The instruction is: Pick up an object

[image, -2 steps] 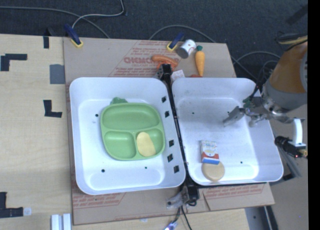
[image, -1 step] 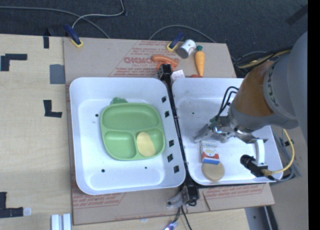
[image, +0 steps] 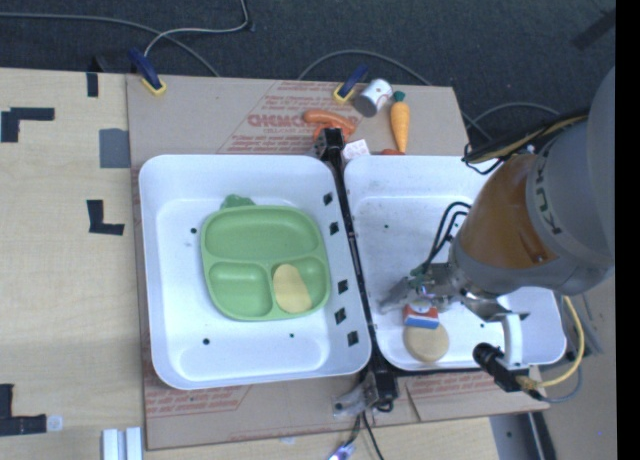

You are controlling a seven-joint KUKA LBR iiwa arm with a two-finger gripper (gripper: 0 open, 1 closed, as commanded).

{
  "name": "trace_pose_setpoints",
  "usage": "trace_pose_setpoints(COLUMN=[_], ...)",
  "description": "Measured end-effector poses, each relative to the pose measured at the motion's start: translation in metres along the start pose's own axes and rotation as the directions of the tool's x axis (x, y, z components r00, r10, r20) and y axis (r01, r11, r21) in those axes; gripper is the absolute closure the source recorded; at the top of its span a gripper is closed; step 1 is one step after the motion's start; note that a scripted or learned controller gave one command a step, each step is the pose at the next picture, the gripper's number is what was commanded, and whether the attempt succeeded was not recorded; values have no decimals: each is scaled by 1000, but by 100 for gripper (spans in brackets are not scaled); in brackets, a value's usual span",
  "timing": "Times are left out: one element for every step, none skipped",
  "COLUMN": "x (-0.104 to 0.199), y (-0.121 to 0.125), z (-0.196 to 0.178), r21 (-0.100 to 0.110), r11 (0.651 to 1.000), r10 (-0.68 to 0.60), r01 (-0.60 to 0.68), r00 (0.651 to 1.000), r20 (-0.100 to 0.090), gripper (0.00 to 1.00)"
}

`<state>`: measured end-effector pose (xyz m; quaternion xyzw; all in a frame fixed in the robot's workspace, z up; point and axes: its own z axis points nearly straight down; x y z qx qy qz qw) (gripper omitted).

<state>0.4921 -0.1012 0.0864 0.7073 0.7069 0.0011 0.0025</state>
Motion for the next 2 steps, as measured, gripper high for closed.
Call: trace_pose_setpoints(x=[-1, 44], y=[0, 43], z=[-9, -98], r21=[0, 5], r11=[1000, 1000], r10=[1, -2], r01=[-1, 2], r00=[1000, 1000], r20=[1, -2], gripper=[100, 100])
